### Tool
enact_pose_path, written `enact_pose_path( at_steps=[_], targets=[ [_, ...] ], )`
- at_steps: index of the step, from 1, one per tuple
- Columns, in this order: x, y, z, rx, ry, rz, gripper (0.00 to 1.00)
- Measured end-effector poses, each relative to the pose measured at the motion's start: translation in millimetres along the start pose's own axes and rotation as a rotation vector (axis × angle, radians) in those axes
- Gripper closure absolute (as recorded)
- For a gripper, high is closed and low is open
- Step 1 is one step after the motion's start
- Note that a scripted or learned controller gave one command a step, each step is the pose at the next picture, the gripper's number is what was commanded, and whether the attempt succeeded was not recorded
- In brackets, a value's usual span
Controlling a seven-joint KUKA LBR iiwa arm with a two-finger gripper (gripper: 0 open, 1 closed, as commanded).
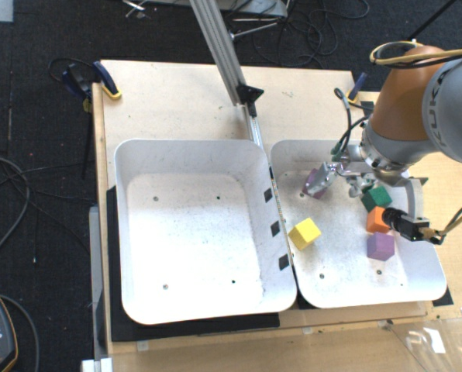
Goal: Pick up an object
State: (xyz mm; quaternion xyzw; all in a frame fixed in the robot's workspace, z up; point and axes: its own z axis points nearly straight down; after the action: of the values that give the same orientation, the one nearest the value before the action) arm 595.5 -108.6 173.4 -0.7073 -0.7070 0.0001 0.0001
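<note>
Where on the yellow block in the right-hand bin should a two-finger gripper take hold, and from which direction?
Judging from this view, grip the yellow block across two opposite flat side faces, coming straight down from above. It is a small cube lying apart from the other blocks, so its sides look free. It sits turned relative to the right bin walls and near the left wall, so rotate the gripper to match.

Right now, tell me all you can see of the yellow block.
The yellow block is a small cube, matte like foam or painted wood, lying turned at an angle to the bin's edges. It sits on the floor of the right bin, near its left wall, apart from the other blocks and the gripper. Nothing touches it.
</note>
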Motion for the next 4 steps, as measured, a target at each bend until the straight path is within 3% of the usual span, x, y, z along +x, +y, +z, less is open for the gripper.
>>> enact_pose_path(
  at_steps=[1, 2, 3, 4],
  targets=[
    [-31.7, 50.3, 78.9, -0.006, 0.001, 0.000, 0.00],
    [-30.6, 50.9, 63.5, -0.011, -0.002, -0.003, 1.00],
    [29.7, 60.4, -27.3, -0.009, 0.001, -0.009, 1.00],
    [103.7, 33.2, -21.4, 0.001, 0.003, -0.010, 1.00]
  ],
)
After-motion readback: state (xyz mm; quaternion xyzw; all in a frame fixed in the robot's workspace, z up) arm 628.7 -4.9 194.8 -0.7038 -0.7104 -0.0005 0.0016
